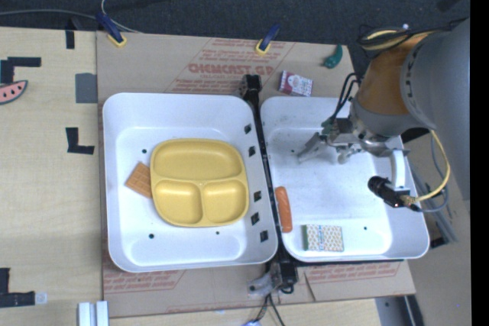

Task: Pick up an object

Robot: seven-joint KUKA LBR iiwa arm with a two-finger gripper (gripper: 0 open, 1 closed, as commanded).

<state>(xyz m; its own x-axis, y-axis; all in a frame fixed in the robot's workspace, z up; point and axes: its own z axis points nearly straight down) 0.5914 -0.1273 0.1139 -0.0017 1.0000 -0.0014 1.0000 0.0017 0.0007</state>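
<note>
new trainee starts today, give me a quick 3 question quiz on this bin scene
1. True or false: the yellow divided plastic plate lies in the right white bin.
2. Which thing lies against the right bin's left wall? A) the orange carrot-shaped toy B) a blue mug C) a metal spoon
3. Fill in: the small patterned rectangular card lies near the right bin's ______ edge.

Key
1. False: it lies in the left white bin, partly over a tan cracker-like tile.
2. A
3. Bottom (front). The two-finger gripper is over the upper part of that bin, apart from the card.
</note>
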